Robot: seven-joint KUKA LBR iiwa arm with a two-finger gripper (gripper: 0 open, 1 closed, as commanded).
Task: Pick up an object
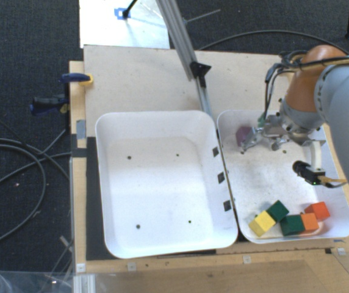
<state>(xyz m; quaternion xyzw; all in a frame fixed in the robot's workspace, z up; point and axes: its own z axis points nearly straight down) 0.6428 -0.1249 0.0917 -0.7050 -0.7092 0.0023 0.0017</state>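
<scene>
bench w/ right bin (339,224): small purple block (244,135) betw gripper (252,140) fingers, dull, boxy.

No legible text, label, brand, number or sign appears anywhere in the camera view. The small dark marks along the divide between the two white bins (162,124) are too small to resolve as characters.
</scene>
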